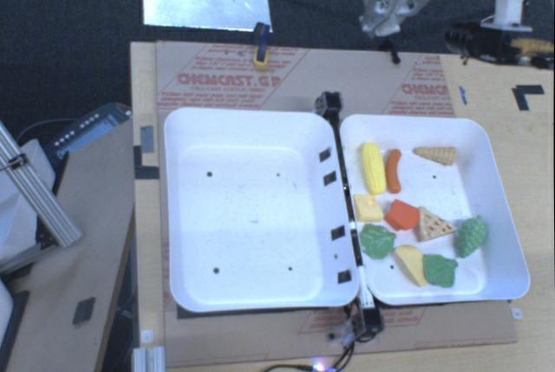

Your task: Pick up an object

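Gripper (386,15) hangs far back, grip state unclear; toy corn cob (373,167) looks light, rigid, grab mid-length.

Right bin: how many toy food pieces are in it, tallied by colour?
Right white bin, by colour:
Yellow: 3: corn cob, cheese square, wedge
Green: 3: leafy pieces
Orange-red: 2: sausage, red block
Tan: 2: cone-shaped wedge, pizza slice
Total: 10
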### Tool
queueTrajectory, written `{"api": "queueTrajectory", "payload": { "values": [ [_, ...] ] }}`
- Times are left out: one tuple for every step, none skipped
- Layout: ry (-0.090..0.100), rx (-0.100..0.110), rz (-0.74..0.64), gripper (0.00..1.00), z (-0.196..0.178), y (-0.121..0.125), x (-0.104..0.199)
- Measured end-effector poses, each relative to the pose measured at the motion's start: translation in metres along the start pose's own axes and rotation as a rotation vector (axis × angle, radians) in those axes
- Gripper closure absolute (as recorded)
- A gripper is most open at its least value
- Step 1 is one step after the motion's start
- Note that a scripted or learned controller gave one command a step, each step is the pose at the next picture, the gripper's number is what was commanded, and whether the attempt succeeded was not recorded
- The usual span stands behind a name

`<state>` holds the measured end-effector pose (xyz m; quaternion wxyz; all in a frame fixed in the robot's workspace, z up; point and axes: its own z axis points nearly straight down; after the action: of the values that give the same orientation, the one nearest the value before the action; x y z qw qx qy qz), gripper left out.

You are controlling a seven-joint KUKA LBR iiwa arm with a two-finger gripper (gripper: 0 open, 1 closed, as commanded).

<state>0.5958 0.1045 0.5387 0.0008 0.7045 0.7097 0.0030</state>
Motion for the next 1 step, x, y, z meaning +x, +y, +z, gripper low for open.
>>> {"api": "queueTrajectory", "payload": {
  "values": [
    [-0.004, 0.017, -0.001, 1.0, 0.1305, 0.0047, 0.0488]
  ]
}}
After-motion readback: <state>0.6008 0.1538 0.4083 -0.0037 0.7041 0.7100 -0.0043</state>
